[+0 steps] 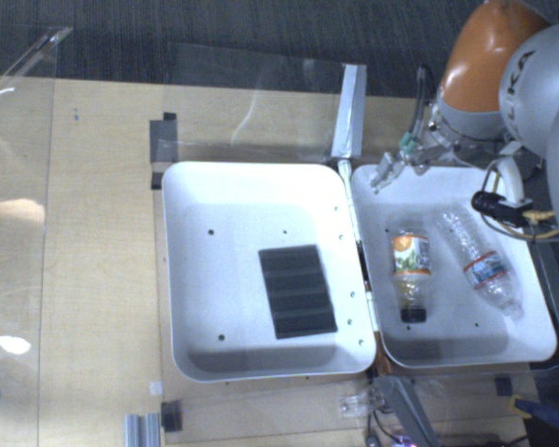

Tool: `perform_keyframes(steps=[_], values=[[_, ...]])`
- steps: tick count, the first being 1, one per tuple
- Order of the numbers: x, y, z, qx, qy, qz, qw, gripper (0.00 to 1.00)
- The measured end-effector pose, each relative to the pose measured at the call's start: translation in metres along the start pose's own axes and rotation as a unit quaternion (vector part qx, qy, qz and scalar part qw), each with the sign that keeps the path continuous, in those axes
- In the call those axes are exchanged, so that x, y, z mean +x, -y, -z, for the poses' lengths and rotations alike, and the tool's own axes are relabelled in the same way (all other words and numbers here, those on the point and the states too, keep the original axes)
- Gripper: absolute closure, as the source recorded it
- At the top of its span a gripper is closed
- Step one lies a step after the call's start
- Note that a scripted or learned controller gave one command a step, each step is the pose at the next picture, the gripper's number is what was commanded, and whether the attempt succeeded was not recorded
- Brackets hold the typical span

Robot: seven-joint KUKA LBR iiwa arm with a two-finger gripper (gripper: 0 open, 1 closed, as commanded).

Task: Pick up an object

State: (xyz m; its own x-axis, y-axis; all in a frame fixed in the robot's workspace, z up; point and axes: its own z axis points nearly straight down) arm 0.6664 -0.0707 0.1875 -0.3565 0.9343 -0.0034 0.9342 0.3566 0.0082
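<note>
In the right bin (pixel 531 338), a small bottle (pixel 411 270) with an orange and white label lies with its black cap toward the front. To its right lies a clear plastic water bottle (pixel 481 264) with a blue and red label, set at a slant. In the left bin (pixel 191 250), a black ribbed rectangular pad (pixel 298 291) lies flat. My gripper (pixel 389 168) hangs over the far left corner of the right bin, behind the small bottle and apart from it. Nothing shows in its grasp.
The grey arm with its orange band (pixel 480 54) fills the upper right, above the right bin's far edge. A metal post (pixel 348 110) stands behind the seam between the bins. Clear panels stand along the back and left of the wooden bench (pixel 74 250).
</note>
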Motion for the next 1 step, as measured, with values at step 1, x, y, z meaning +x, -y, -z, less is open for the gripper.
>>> perform_keyframes(steps=[1], values=[[-0.0074, 0.0033, -0.0001, 0.0, 0.0, 0.028, 0.9996, 0.0]])
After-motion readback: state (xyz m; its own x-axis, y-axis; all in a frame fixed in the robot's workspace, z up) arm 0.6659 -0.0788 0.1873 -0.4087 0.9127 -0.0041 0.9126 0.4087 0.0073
